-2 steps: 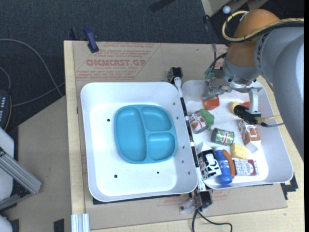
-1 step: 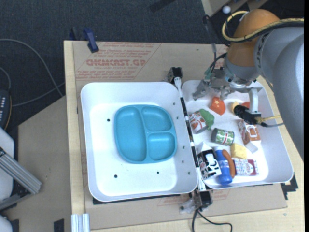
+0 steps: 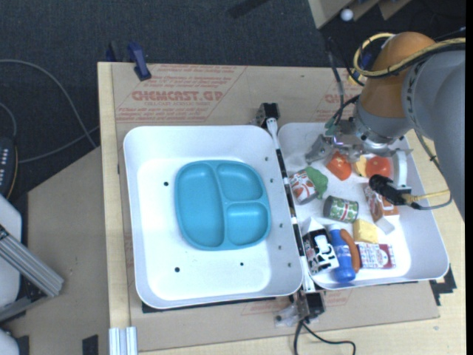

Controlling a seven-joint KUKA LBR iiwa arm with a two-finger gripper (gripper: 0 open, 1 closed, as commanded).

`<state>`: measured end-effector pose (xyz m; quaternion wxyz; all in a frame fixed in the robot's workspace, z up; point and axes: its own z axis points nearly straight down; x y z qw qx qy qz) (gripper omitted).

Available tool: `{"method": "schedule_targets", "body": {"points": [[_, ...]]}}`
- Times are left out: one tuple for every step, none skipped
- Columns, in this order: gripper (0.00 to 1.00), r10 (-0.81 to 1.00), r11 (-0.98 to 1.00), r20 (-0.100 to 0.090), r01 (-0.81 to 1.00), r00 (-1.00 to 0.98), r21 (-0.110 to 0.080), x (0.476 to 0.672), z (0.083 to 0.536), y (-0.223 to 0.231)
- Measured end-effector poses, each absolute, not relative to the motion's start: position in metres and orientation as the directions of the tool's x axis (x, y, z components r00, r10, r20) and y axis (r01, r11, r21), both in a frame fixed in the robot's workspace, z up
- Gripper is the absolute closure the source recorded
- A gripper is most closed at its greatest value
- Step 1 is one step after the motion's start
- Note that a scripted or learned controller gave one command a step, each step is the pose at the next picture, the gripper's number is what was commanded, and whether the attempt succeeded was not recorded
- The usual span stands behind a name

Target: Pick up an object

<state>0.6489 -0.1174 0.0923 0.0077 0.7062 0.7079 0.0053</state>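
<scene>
Camera view shows you the gripper (image 3: pixel 353 148) low in the right bin (image 3: pixel 425 254), just above an orange object (image 3: pixel 339 168); whether it grasps, you cannot tell.

Robotics lab or test cell, not a home or shop. Evidence: grey industrial arm with an orange band (image 3: pixel 395 58) over a bench topped with a brown cardboard sheet printed in red lettering (image 3: pixel 185 87). Two shallow white plastic bins sit side by side, the left one (image 3: pixel 144 198) holding a blue three-compartment plastic tray (image 3: pixel 222 204), the right one (image 3: pixel 429 242) a jumble of small toy groceries. Loose black cables (image 3: pixel 44 117) trail across dark grey carpet (image 3: pixel 52 21). Extruded aluminium framing bar (image 3: pixel 29 261) at lower left. Blue clamp (image 3: pixel 138 60) on the board's far edge.
</scene>
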Motion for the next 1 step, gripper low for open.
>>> {"method": "schedule_targets", "body": {"points": [[1.00, 1.000, 0.001, -0.010, 1.000, -0.001, 0.022, 0.6497, 0.1037, -0.1200]]}}
